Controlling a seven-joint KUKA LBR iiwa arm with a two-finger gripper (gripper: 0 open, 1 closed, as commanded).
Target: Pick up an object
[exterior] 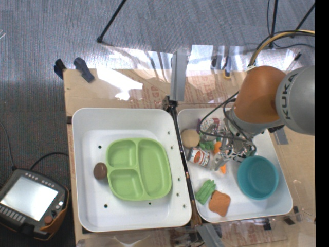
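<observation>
My gripper (pixel 227 149) hangs low in the right bin (pixel 285 197), under the orange wrist band, just above a cluster of small items. Close beside it lie a small can with a red label (pixel 199 157), a tan ball (pixel 190 137), a white printed packet (pixel 208 124) and small orange and green pieces (pixel 218 146). A blue bowl (pixel 257 176) sits right of the gripper. Nearer the front lie a green ridged toy (pixel 206 191) and an orange wedge (pixel 220 203). The fingers are lost in the clutter.
The left bin (pixel 82 138) holds a green divided tray (pixel 139 168) and a brown ball (pixel 99 171) at its left. A handheld pendant (pixel 32 202) lies on the floor at the left. A metal post (pixel 178 76) stands behind the bins.
</observation>
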